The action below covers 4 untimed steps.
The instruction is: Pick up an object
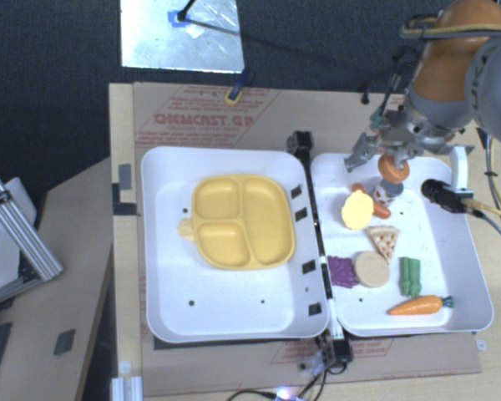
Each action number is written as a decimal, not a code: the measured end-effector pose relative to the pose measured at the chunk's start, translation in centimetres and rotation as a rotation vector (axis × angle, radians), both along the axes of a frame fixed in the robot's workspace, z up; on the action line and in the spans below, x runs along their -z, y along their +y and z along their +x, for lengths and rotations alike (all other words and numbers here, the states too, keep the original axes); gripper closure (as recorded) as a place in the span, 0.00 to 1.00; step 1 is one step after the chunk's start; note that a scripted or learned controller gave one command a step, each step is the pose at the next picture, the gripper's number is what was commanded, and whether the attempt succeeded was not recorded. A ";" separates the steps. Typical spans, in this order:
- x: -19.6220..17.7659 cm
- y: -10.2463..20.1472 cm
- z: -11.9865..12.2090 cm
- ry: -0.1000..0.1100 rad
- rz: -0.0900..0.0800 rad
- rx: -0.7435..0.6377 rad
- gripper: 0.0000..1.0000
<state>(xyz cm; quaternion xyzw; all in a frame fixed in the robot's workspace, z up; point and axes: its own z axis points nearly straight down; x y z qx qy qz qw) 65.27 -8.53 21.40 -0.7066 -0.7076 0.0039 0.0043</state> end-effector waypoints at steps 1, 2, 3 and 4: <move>-0.9 0.0 0.2 -0.013 -0.001 -0.002 0.00; 5.4 0.2 0.1 -0.009 0.000 -0.001 0.00; 7.7 -0.2 0.5 -0.041 -0.005 -0.006 0.00; 8.3 -0.3 0.6 -0.042 -0.006 -0.005 0.00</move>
